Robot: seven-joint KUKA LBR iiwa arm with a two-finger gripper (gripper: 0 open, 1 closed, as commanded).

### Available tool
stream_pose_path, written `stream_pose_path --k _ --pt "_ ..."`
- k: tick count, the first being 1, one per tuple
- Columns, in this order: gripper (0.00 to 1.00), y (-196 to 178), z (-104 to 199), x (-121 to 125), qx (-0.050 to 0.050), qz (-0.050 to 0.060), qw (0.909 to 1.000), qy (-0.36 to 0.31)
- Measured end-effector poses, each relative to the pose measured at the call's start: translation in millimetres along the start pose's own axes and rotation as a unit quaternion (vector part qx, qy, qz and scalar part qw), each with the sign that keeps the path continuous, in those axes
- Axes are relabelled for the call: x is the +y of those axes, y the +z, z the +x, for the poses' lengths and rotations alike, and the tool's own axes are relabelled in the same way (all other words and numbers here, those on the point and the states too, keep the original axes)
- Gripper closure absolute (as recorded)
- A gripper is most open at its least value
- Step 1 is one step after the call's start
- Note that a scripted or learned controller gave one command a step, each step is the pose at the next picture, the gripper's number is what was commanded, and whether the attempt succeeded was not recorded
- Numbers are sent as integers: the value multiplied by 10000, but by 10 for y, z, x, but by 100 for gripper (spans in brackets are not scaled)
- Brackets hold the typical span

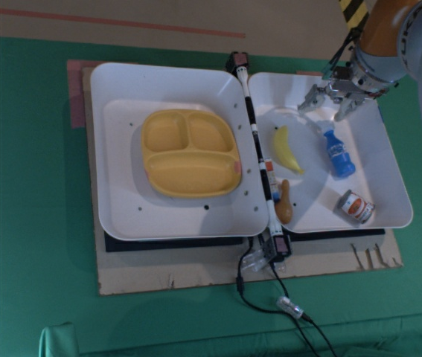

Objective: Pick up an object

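Left of centre: left bin (114, 199), carrying a yellow divided tray (190, 152) flat on its floor; right of centre: right bin (389, 177), touching the left bin along the middle seam. Upper right corner: grey arm (419, 28) with orange band, reaching down to the gripper (327, 104), fingers spread apart with nothing between them, poised over the upper part of the right bin. Inside the right bin, well apart from one another: yellow banana (286, 150) at the bin's left, blue bottle (337, 153) just below the gripper, brown pear-shaped object (284, 202) against the lower left wall, small can (356, 207) on its side at lower right
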State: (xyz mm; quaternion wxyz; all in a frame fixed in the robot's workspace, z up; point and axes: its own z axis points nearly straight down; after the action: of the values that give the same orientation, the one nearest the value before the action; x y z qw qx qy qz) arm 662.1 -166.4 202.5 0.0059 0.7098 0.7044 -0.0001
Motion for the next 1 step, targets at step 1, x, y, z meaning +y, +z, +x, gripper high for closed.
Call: stream_pose_path --k 1 --pt "0 149 -158 -503 -9 -38 10000 -4"
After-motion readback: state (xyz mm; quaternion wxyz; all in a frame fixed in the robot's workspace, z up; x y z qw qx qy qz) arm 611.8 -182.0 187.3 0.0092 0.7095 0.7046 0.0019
